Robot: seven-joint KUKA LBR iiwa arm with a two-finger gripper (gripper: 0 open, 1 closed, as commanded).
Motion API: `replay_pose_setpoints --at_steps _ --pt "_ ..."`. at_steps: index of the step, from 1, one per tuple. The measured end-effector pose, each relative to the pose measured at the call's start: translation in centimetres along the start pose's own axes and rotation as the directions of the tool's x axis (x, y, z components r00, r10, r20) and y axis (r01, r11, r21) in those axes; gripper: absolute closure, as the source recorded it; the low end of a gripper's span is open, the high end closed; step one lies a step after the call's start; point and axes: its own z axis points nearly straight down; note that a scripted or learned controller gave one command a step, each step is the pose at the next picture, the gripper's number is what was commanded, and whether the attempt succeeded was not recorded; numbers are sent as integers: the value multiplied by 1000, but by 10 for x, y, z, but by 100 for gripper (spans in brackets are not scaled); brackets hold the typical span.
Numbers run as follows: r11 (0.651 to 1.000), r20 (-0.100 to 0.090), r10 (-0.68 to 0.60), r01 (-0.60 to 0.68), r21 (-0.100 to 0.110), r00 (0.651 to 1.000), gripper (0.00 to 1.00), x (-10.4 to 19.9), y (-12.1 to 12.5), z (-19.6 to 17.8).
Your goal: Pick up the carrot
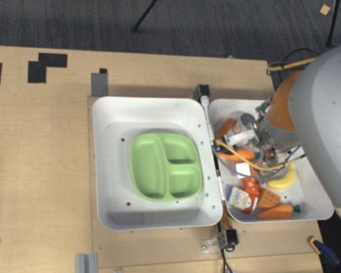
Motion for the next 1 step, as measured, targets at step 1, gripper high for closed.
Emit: replay_pose_setpoints --at_steps 1 --pt "1000 0 0 0 0 1000 0 0 0 0"
